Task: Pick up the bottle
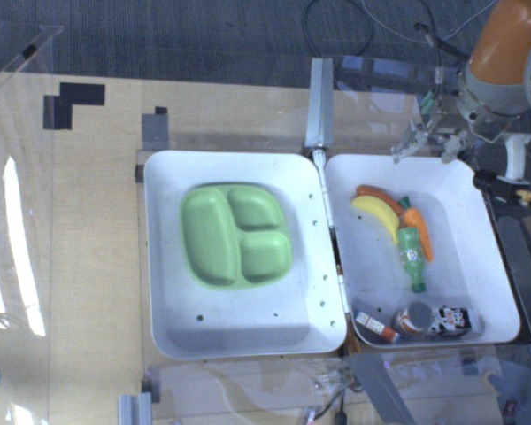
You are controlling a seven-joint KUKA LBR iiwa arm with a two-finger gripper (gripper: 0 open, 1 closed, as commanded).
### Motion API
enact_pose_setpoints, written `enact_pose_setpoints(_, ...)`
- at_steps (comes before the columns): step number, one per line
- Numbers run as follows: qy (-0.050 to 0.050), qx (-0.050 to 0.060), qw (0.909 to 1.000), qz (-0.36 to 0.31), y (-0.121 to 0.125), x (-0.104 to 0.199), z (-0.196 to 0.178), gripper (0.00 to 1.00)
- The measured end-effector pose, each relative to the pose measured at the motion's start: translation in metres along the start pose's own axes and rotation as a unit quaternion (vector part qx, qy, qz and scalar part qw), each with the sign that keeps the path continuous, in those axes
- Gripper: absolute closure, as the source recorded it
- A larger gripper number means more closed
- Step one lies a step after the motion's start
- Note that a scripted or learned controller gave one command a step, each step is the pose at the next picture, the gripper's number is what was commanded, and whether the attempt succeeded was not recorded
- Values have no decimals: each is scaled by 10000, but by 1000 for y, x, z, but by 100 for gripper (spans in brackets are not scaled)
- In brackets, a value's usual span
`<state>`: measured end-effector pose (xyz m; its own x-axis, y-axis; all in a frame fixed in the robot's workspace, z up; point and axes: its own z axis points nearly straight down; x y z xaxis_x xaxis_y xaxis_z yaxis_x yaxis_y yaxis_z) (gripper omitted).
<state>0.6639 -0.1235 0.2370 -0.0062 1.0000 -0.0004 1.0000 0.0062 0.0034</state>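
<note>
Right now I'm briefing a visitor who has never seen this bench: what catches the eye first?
The green divided tray in the left bin. Then the cluster in the right bin: a banana, a carrot and the green bottle lying alongside. The gripper hovers over that bin's far edge.

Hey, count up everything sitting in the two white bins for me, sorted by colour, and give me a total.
Green: 2, divided tray and bottle
Yellow: 1, banana
Orange: 2, sausage-shaped piece and carrot
Mixed colours: 3, small items at the near wall
Total: 8
</note>
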Motion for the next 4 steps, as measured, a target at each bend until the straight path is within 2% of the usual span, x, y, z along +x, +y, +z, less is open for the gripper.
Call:
enact_pose_setpoints(1, 6, 7, 9920, -1260, -96, 14, 131, 0)
enact_pose_setpoints(2, -5, -30, 9952, -980, -105, -38, 148, 0)
enact_pose_setpoints(3, -5, -63, 9951, -990, -102, -37, 137, 100)
enact_pose_setpoints(4, 1, -4, 10000, 86, -58, 56, 52, 100)
